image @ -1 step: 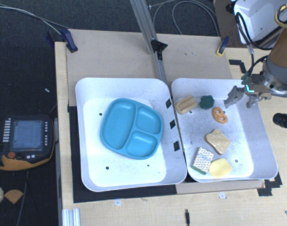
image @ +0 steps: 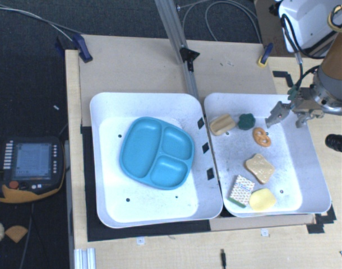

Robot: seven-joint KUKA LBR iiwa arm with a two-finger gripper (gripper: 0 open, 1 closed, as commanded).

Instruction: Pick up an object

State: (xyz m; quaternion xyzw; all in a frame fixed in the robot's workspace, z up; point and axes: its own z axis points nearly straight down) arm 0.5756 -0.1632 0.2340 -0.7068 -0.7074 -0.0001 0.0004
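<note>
Tabletop (image: 132, 66): pale wood, on dark carpet. Landmark: the grey metal post (image: 174, 27) running down to the seam between the two bins. Well left of the post, on the floor, a teach pendant (image: 29, 167) with a lit screen. Left of the post, a white left bin (image: 104, 206) holding a blue divided plate (image: 157, 152), three compartments, tilted. Right of the post, a white right bin (image: 311, 161) holding, from nearest the post outward: a tan bread roll (image: 222, 124); a dark green lump (image: 246, 120); a patterned sponge (image: 241, 190); an orange pretzel (image: 262, 137); a toast-shaped slice (image: 259, 167); a yellow lemon-like piece (image: 262, 199). End effector (image: 287, 116): farthest right of the post, over the right bin's upper area, fingers spread apart, gripping nothing, just right of the pretzel.
</note>
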